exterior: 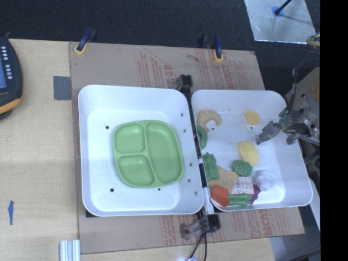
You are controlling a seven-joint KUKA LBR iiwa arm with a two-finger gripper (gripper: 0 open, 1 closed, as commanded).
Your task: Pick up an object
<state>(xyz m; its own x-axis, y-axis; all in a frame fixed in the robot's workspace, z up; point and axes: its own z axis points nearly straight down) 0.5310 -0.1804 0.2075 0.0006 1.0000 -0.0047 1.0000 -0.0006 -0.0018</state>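
the gripper [278, 132] is seen with fingers spread and nothing between them, over the right bin [283, 194], whose yellow piece [248, 153] lies near below-left of it; a green divided plate [147, 153] is held in the left bin [92, 194].

The worktop [38, 162] has a light wood-grain surface. A brown cardboard sheet [147, 64] with faded red print lies flat on it and serves as the reference landmark. Two clamps hold the sheet's far edge: one with a yellow tip [82, 41] at the far left corner, one blue and yellow [217, 49] right of centre. A grey tape patch [62, 87] sits on the worktop just left of the sheet. A black and orange handheld controller [7, 75] lies further left, cut off by the frame edge. Beyond the sheet's far edge, the floor [136, 10] is dark carpet. A pale grey panel [277, 12] lies on the floor beyond the sheet's far right corner.
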